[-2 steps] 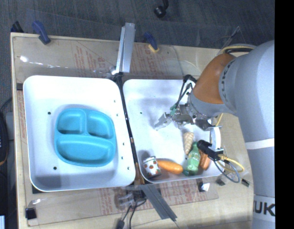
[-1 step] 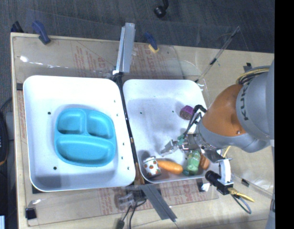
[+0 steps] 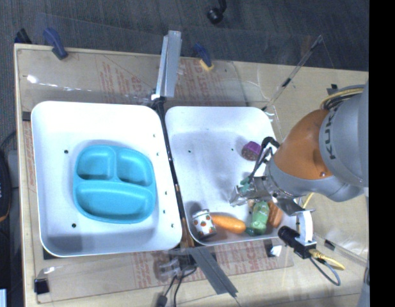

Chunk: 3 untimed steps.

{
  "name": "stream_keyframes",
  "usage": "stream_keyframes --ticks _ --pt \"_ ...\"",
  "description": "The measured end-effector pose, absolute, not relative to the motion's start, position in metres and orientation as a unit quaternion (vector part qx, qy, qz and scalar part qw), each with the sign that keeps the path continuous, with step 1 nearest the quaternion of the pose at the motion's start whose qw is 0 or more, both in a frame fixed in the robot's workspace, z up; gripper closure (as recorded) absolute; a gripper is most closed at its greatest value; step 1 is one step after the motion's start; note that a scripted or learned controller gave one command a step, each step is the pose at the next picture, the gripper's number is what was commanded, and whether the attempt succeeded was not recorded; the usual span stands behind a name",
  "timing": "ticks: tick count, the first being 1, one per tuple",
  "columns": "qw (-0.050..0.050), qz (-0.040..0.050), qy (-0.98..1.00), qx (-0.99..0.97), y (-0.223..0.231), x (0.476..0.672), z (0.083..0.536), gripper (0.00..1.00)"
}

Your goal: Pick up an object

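My gripper (image 3: 244, 192) hangs low over the right bin (image 3: 203, 133), near its right front part, on the grey arm with the orange band (image 3: 298, 152). Just below it a green bottle-like object (image 3: 259, 217) lies next to a small orange piece (image 3: 275, 215). An orange carrot (image 3: 228, 223) and a white toy with red marks (image 3: 202, 222) lie along the bin's front wall. A purple object (image 3: 251, 149) sits behind the gripper, toward the bin's right side. Nothing is visibly held.
In the left bin (image 3: 50, 126) rests a blue divided plate (image 3: 115, 183). A metal post (image 3: 166, 66) rises at the back between the bins. Blue clamps (image 3: 55, 42) grip the bench's far edge.
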State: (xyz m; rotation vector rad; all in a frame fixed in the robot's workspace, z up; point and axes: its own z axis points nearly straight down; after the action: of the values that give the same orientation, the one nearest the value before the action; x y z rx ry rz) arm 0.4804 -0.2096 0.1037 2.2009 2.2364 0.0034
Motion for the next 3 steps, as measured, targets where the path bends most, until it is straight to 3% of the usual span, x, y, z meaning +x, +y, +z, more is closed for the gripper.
stream_keyframes --ticks 1,2,3 --pt "0.002 0.0011 0.713 0.701 -0.210 0.480 0.104 0.00" --pt "-0.002 -0.0006 0.710 0.704 -0.209 0.540 0.091 0.00" --pt "0.000 0.0006 0.711 0.703 -0.210 0.478 0.093 0.00"
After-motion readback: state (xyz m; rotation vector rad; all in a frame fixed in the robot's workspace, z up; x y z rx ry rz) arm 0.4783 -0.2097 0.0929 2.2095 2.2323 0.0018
